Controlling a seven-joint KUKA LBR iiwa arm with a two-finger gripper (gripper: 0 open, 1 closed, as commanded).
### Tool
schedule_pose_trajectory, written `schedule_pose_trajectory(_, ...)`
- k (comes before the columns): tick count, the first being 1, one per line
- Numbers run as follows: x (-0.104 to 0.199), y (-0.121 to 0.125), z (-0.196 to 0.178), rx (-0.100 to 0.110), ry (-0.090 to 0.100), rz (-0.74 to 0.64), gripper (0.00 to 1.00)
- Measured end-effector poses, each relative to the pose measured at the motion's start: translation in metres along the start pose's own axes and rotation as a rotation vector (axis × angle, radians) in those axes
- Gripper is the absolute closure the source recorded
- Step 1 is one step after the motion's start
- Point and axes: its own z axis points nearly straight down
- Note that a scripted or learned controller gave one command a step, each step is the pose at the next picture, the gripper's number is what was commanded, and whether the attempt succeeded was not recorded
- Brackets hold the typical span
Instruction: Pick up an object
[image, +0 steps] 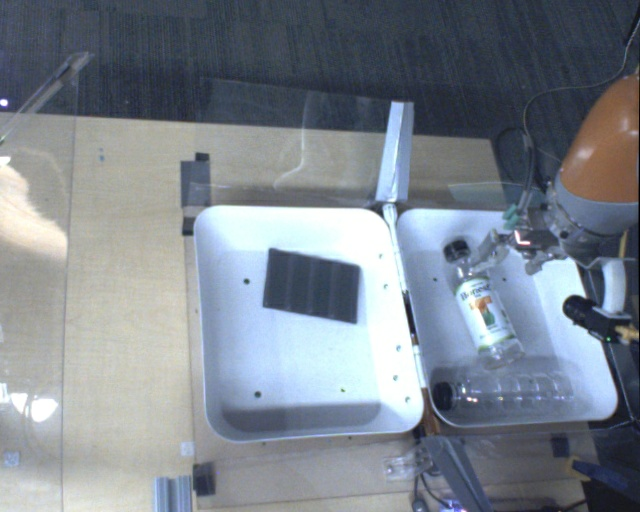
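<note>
- Partly, the arm (600, 150) is cut off by the right edge of the view; what shows is its orange band and the grey wrist below it, above the top right corner of the right bin (600, 395).
- The jaws (500, 243) are small and cluttered with cables and fittings, and I cannot tell how they stand or whether anything is between them.
- They sit just beside the capped end of a clear bottle (485, 310) with a printed label, which lies on its side in the right bin, its dark cap toward the upper left and its base toward the lower right.
- A second clear bottle (505, 392), ribbed and hard to make out against the white, lies along the near wall of the same bin with its dark cap to the left; the base of the labelled bottle is close to it, though contact cannot be judged.
- A dark rectangular pad (311, 285) lies flat in the left bin (225, 380), in its upper half and well apart from every wall.
- The two bins stand side by side on the wooden worktop (120, 300), their rims nearly touching at the middle.
- Open floor remains in the right bin's upper right and in the left bin below the pad.
- A clear sheet on the worktop's left gives pale glare.
</note>
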Motion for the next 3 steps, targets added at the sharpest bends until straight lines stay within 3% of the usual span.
schedule_pose_trajectory(1,-0.004,0.000,-0.023,-0.004,-0.001,-0.094,0.00)
schedule_pose_trajectory(2,0.024,0.039,-0.077,-0.004,-0.001,-0.120,0.00)
schedule_pose_trajectory(3,-0.011,0.046,0.047,0.001,0.000,-0.306,0.00)
